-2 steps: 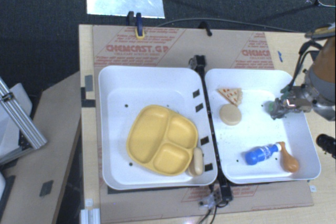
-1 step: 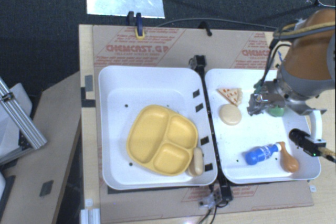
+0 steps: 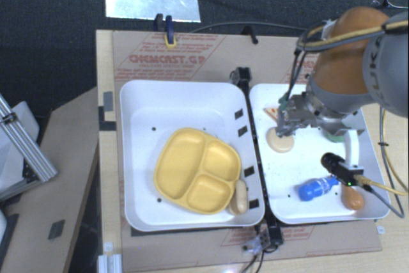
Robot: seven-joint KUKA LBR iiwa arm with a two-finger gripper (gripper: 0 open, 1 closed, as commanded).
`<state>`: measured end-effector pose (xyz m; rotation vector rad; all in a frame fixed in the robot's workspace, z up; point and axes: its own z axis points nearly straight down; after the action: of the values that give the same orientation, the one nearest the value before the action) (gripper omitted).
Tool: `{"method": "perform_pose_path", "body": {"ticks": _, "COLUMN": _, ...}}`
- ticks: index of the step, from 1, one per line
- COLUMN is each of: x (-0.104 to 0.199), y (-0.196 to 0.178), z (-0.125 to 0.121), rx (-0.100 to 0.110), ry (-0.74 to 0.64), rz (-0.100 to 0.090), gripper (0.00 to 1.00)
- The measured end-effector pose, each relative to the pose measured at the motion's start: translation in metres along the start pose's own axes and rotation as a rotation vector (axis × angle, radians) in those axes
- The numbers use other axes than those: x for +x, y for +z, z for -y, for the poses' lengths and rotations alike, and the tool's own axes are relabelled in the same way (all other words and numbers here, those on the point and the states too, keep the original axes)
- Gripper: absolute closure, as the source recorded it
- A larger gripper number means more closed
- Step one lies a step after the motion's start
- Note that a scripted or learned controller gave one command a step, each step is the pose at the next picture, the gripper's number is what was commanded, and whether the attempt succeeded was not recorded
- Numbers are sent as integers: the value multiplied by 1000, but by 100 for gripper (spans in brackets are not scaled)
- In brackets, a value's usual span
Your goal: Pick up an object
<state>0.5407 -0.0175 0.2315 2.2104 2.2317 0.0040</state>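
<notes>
Camera view: 2 white bins, 1 arm over the right one.
The gripper (image 3: 285, 126) is placed low in the right bin (image 3: 291, 169), directly above a beige round piece (image 3: 280, 141) near that bin's left wall; whether the jaws are spread or pressed together cannot be told. A blue object (image 3: 313, 188) and an orange-brown object (image 3: 352, 199) are lodged by the near wall. A yellow divided plate (image 3: 197, 169) and 1 tan oval (image 3: 239, 196) are held in the left bin (image 3: 144, 137).
</notes>
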Motion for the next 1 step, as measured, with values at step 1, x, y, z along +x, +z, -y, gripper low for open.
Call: {"method": "perform_pose_path", "body": {"ticks": 1, "x": 52, "y": -8, "z": -19, "rx": -2, "ry": 0, "rz": -1, "gripper": 100}}
